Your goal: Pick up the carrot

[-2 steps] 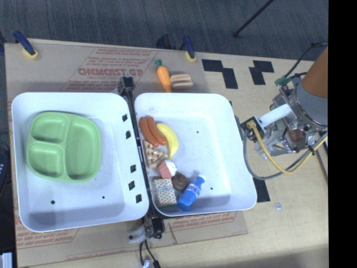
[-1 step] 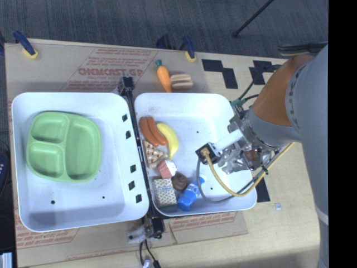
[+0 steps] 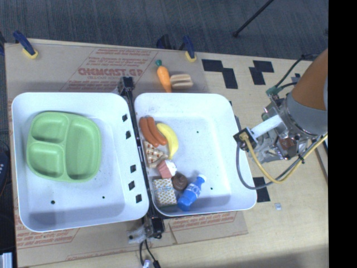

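Note:
The carrot [image 3: 163, 77], orange with a small green top, lies on the cardboard bench just beyond the far rim of the right bin [image 3: 217, 113], outside both bins. My gripper [image 3: 277, 140] hangs off the right bin's right rim, wrapped in yellow and black cables, far to the right of the carrot and nearer the front. Nothing is seen in its grasp.
A tan bun [image 3: 181, 81] lies touching the carrot's right side. Along the right bin's left wall sit sausages [image 3: 151, 130], a banana [image 3: 169, 139], a pink block [image 3: 166, 167], a brown piece [image 3: 179, 181] and a blue bottle [image 3: 191, 194]. The left bin holds a green divided plate [image 3: 64, 146].

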`<state>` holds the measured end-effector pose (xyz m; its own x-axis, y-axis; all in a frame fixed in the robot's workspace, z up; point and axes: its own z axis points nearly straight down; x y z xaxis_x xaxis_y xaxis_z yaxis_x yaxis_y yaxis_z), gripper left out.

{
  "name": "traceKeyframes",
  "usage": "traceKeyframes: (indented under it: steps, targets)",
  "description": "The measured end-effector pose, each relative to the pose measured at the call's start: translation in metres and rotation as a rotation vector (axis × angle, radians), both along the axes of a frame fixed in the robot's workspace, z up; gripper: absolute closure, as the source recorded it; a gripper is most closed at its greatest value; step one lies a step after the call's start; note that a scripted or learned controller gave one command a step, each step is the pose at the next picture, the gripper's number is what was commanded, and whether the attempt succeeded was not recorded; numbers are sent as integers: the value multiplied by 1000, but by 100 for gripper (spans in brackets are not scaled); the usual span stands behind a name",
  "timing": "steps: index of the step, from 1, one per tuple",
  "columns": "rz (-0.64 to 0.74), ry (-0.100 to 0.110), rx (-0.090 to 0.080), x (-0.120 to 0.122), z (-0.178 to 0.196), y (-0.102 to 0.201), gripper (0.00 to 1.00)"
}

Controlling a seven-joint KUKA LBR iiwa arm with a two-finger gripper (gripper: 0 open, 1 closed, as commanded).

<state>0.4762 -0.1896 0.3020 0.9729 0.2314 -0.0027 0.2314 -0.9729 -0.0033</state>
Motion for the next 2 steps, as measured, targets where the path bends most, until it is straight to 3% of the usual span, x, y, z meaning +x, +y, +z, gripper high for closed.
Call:
traceKeyframes:
  steps: [1, 2]
  targets:
    - [7, 4, 3, 0, 9, 1, 100]
    - [-26, -1, 0, 0, 37, -21, 100]
